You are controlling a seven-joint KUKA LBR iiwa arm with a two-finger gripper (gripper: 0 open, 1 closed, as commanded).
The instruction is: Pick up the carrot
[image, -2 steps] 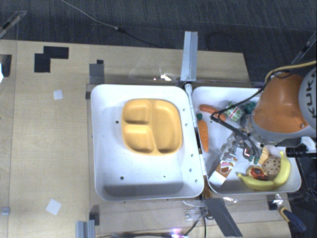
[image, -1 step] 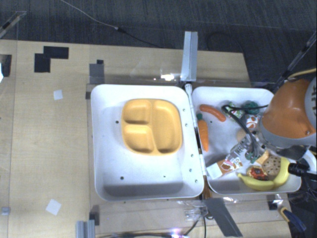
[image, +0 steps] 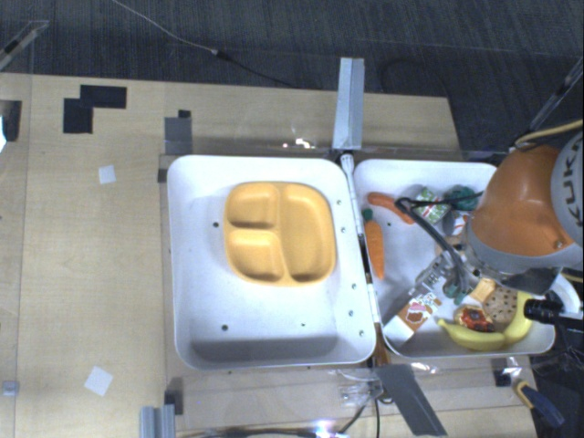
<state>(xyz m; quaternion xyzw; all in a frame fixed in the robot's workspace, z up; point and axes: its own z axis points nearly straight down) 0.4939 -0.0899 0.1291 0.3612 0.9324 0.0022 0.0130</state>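
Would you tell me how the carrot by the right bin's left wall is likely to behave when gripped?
The carrot looks like a smooth, tapered toy, so probably stiff and light. Its rounded body may slip or roll between fingers. Lying close along the right bin's left wall, it probably leaves little finger room on that side.

I am seeing a divided plate (image: pixel 278 232) sitting in the left bin (image: pixel 196 272), while in the right bin (image: pixel 394 176) a carrot (image: pixel 374 247) is lying along the left wall, with a banana (image: pixel 484 334) at the near edge.

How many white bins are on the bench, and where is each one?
2. The left white bin holds a yellow divided plate. The right white bin holds the carrot, a banana and other items, partly hidden by the arm.
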